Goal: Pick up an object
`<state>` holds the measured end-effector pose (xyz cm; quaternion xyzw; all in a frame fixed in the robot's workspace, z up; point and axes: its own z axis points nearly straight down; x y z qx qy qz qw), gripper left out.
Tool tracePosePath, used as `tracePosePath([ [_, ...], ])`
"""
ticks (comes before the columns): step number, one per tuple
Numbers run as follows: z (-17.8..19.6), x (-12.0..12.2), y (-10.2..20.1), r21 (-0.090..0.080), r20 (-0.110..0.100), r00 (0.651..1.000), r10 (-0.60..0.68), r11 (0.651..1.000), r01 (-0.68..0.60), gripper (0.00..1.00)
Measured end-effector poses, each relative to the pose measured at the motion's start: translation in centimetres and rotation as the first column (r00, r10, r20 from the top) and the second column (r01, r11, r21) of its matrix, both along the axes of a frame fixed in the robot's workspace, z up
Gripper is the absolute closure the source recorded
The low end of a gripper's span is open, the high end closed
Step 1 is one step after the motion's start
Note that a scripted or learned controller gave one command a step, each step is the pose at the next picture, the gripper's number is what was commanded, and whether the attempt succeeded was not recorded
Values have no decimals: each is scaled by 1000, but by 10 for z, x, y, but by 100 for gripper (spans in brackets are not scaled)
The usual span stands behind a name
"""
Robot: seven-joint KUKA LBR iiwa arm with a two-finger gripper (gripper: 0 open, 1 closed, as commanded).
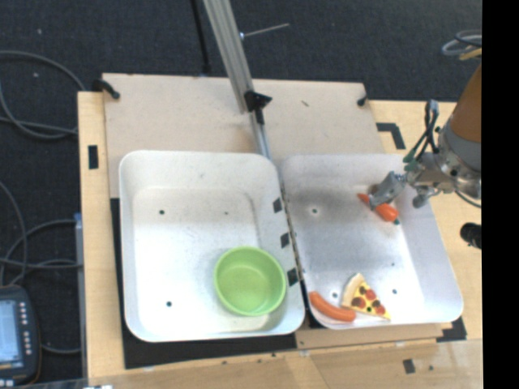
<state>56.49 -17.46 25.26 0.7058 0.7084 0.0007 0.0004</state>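
Note:
A small orange toy piece [388,211] with a red end lies in the upper right part of the right bin [324,185]. My gripper [397,198] hangs right over it, at the end of the arm that reaches in from the right. The gripper's grey parts touch or overlap the orange piece's top. Whether the piece is gripped or just lying under the gripper is unclear. A toy pizza slice [365,297] and a red-orange sausage [332,307] lie at the near edge of the same bin. A green bowl [250,279] stands in the left bin [162,193].
An aluminium post [231,47] slants down from the top to the gap between the bins. Cables lie on the dark floor to the left. A small screen device [16,331] sits at the bottom left.

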Motion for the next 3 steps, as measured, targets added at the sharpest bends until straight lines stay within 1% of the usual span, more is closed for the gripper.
tracePosePath([
  [1, 0, 0, 0, 1, 0, 1000, 0, 1000, 0, 0],
  [2, -44, -3, -7, -3, -5, 1000, -5, 1000, 5, 0],
  [3, -89, -11, -8, -2, -6, 1000, -5, 1000, 5, 0],
])
